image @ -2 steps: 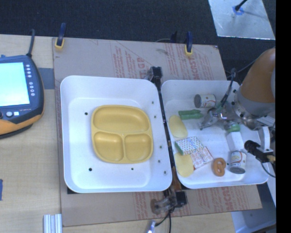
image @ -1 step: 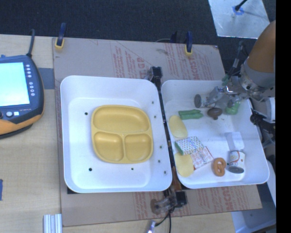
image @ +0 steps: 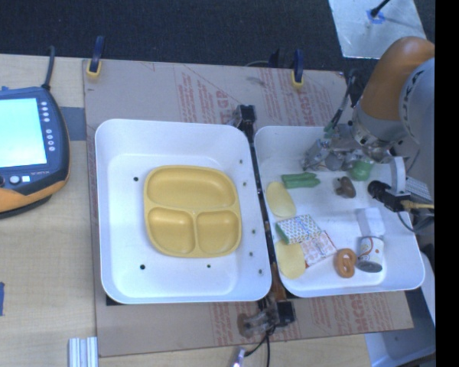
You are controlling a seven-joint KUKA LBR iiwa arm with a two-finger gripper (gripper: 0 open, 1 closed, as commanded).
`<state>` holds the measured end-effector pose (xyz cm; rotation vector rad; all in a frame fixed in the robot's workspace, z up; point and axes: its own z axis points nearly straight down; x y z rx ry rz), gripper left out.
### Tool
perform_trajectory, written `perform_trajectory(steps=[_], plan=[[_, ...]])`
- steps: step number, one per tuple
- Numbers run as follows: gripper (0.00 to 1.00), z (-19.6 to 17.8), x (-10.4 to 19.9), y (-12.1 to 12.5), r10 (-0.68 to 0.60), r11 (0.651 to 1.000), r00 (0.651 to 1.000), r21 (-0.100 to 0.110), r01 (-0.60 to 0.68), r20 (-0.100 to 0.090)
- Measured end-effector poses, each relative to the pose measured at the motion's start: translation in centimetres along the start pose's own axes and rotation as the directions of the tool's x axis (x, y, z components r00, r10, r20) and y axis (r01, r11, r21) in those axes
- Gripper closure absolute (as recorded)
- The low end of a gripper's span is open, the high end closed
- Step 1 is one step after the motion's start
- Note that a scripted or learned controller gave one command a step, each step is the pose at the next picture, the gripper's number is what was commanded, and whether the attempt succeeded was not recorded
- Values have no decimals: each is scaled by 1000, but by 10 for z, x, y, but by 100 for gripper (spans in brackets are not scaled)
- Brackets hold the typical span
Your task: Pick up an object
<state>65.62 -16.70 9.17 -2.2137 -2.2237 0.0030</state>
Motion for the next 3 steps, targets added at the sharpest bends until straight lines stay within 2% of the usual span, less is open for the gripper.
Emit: perform_trajectory(steps=[1, 2, 3], plan=[[0, 0, 56, -37, -2, 1000, 1000, 0, 2, 2], [0, -124, 4, 0, 2, 1000, 1000, -4, -2, 2], [0, -62, -39, -3, 1, 1000, 1000, 0, -1, 2]])
